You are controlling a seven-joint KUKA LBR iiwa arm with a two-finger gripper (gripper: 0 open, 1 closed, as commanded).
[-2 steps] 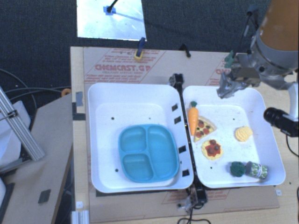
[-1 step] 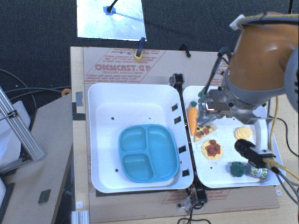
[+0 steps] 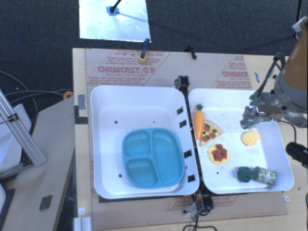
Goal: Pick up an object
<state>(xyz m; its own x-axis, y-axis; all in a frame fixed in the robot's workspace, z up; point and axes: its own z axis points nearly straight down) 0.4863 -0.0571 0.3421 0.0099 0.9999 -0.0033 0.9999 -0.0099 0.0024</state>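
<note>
In the right bin lie a toy carrot, a pizza slice, a round pizza-like piece, a yellow ridged piece, a green broccoli piece and a small can. My gripper hangs over the right bin's far right side, just above and left of the yellow piece. Nothing shows between its fingers.
The left bin holds a blue divided plate. A black divider runs between the bins. A shiny metal sheet lies beyond the bench. Cables and a dark fixture stand at the right edge.
</note>
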